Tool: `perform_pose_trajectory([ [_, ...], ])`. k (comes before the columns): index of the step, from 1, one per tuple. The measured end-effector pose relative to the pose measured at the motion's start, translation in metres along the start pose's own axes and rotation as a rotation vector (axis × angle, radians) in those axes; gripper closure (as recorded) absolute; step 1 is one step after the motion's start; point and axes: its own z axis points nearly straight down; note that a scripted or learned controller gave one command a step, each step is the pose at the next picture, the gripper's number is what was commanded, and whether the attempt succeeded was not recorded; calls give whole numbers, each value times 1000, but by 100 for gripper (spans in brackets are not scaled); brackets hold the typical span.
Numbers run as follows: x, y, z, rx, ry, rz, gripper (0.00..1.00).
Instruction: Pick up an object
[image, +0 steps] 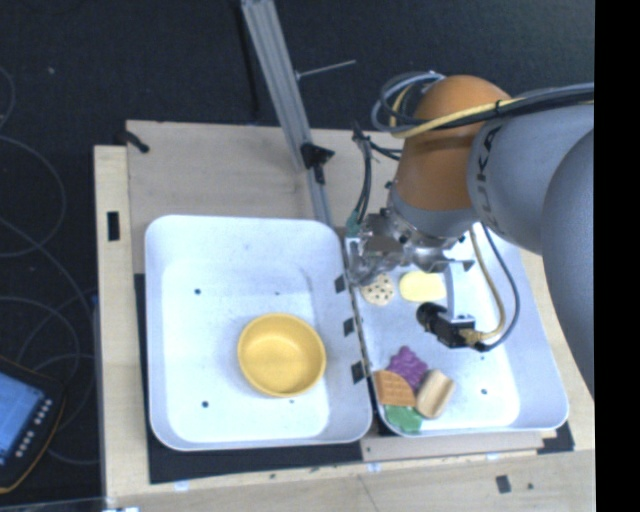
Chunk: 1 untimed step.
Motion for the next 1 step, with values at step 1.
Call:
perform_pose_trajectory([
  [1,46,-10,-17,-3,1,-2,100],
])
